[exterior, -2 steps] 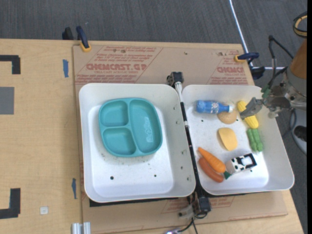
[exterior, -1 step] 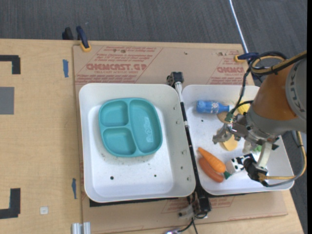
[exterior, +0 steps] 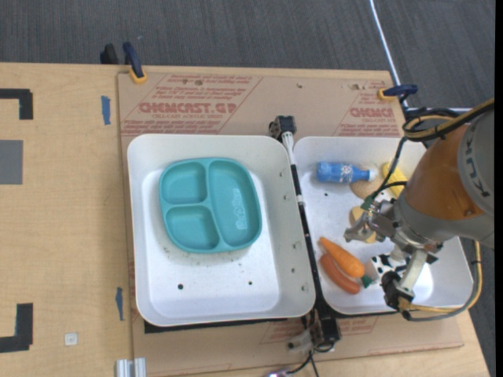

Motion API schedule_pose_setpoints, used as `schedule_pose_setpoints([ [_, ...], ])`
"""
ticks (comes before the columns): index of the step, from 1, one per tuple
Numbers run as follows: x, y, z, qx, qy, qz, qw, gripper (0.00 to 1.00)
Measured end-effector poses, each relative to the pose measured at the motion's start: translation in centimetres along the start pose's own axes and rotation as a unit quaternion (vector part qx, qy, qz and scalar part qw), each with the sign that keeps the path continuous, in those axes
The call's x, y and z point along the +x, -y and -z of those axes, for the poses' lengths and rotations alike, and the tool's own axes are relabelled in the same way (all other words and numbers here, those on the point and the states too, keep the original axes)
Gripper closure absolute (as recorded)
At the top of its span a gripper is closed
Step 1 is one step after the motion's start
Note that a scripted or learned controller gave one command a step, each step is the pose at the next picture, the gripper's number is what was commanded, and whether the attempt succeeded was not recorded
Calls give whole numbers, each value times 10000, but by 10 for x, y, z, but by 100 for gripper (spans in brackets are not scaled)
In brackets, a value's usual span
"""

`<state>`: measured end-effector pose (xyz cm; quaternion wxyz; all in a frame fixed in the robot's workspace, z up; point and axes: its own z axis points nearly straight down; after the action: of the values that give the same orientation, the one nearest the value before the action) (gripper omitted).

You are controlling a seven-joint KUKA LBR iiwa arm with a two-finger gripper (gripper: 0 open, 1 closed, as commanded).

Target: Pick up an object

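Nearest the camera, in the right shallow white bin (exterior: 452,289), two orange toy carrots (exterior: 343,264) lie side by side, touching, slanted toward the near-right. Just right of them sits a small black-and-white patterned thing (exterior: 382,265), too small to ID. Above those, the gripper (exterior: 363,228) hangs low over the bin's middle, near the carrots' upper end. Can't tell whether it's wide or narrow, and nothing is seen held. The grey-and-orange arm (exterior: 440,187) covers much of that side. Behind it are a tan flat piece (exterior: 362,188) and a yellow thing (exterior: 395,181), partly hidden by the arm. Farther back a blue plastic bottle w/ white label (exterior: 341,172) lies on its side. The left shallow white bin (exterior: 149,210) carries a teal divided plastic plate (exterior: 211,205).

Step in hand, prob.: settle on a target & descend. The carrots look like the best bet, being closest to the gripper. Since the pair touches, aim at one carrot's mid-length, close across its narrow width rather than along it, & go straight down so the neighbour isn't nudged. Lift vertically, then check sth is actually caught before moving off.
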<state>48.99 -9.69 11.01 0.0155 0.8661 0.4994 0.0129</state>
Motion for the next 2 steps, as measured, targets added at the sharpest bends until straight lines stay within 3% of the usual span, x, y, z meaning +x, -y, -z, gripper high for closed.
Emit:
schedule_pose_setpoints([
  [1, 41, -83, -28, 191, 15, 771, 9968, 0],
  [2, 64, -130, -32, 313, 75, -390, 9987, 0],
])
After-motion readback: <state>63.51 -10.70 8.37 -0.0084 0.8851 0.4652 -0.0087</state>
